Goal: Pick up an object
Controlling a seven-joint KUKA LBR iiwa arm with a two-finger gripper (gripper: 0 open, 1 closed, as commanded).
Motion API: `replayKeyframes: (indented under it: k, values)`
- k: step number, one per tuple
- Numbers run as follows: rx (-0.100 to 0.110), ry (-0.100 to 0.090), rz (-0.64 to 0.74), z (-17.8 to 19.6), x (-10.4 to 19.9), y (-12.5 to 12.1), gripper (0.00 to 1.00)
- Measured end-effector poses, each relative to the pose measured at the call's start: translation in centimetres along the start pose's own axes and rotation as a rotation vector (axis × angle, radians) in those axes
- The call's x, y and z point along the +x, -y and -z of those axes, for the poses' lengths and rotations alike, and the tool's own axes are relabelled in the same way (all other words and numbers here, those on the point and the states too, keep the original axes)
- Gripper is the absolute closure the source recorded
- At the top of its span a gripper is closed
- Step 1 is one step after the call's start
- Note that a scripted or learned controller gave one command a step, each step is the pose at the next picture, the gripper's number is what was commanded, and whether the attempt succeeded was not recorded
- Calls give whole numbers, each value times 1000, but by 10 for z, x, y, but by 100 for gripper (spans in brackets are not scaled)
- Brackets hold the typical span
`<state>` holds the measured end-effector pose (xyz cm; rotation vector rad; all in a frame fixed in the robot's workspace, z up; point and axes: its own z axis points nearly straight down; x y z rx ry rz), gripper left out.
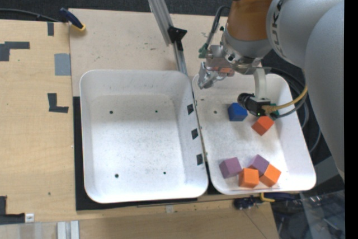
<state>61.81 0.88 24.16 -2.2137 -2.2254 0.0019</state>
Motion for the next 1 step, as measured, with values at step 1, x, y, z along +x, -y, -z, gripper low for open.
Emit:
replayKeyframes:
  k: [1]
  values:
    - [0, 0, 1, -1, 45, 13, 100]
